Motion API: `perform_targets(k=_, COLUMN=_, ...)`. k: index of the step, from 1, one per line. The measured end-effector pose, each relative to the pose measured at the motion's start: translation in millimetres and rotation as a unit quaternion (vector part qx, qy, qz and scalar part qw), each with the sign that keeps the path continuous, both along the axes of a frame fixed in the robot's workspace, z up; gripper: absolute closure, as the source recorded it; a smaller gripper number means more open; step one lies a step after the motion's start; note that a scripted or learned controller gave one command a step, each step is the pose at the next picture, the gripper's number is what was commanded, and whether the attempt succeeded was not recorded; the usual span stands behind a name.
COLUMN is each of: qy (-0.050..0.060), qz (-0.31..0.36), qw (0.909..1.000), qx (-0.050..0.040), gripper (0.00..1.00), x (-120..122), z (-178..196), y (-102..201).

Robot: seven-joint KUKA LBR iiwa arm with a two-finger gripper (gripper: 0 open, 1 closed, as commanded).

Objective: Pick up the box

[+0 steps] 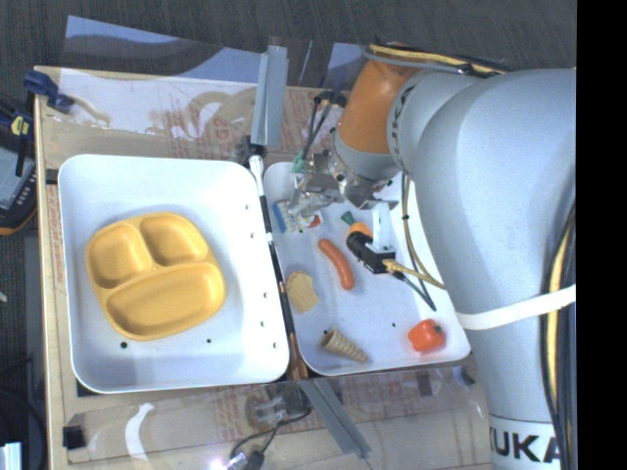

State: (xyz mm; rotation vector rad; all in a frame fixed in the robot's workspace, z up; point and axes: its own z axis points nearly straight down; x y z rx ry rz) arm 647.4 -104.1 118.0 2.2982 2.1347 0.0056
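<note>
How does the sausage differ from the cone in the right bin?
The sausage is orange-red with rounded ends; the cone is tan and tapers to a point. The sausage lies mid-bin, running diagonally away from the camera; the cone lies near the front rim, pointing left. The sausage looks longer and slimmer. Both lie flat in the right bin, apart from each other.

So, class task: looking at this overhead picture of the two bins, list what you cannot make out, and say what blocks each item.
- End effector, camera view: its metal parts blur together, so open or shut is unclear.
- Small blue-and-red item below it: too small and partly covered to identify as the box.
- Far right corner of the right white plastic bin: hidden by the grey arm.
</note>
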Motion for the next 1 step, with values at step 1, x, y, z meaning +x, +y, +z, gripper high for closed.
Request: perform_targets(k=1, qy=0.0, qz=0.0, qw=1.0, qx=0.0, gripper=0.0, x=0.0, z=0.0, y=0.1)
